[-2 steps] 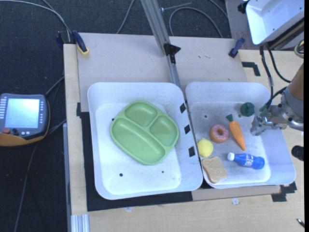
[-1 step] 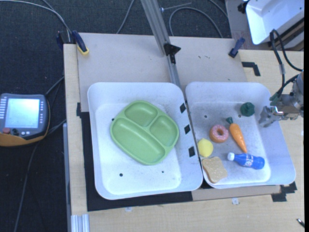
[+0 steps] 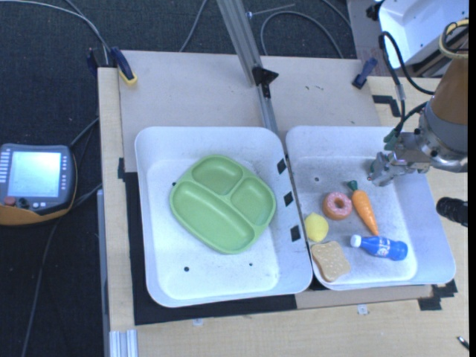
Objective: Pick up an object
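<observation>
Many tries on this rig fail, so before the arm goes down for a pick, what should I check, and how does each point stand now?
1. Gripper over the right bin: ok.
2. Nothing caught in it: cannot tell.
3. Carrot nearest, lying free: ok.
4. Carrot apart from donut: not ok, they lie close.
5. Bottle, lemon and bread clear of the carrot: ok.

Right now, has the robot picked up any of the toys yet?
Not yet. Nothing looks done: the donut, carrot, lemon, bread and blue bottle all lie in the right bin. In hand: the robot's hand sits over that bin's upper part, just above the carrot's green top, with no toy seen in it. Left: lowering, grabbing one toy and lifting it.
</observation>
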### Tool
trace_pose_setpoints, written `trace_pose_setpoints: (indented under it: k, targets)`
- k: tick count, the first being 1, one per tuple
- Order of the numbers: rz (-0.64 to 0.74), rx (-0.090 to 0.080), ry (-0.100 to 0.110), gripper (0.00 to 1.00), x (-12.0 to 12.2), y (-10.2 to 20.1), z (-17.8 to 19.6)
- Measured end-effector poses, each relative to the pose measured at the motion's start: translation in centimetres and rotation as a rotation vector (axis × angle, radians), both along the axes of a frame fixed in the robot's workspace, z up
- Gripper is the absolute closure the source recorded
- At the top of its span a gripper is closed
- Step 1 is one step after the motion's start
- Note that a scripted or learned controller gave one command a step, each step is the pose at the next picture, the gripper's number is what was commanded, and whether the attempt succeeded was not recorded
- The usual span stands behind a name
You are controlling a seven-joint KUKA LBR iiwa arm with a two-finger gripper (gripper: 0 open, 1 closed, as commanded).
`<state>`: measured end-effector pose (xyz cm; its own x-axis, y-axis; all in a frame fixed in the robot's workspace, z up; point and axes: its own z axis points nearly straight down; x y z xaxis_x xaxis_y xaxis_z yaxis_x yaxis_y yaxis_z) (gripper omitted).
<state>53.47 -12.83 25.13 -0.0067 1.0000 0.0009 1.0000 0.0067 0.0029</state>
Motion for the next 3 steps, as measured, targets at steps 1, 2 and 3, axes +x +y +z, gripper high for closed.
trace_pose_setpoints:
  k: [1, 2, 3]
  targets:
    - [-0.001, 0.001, 0.005, 1.0, 1.4, 5.5, -1.3]
    - [-0.002, 0.0, 0.0, 1.0, 4.1, 11.0, -1.2]
    - [-0.001, 0.0, 0.001, 1.0, 5.5, 16.3, -0.4]
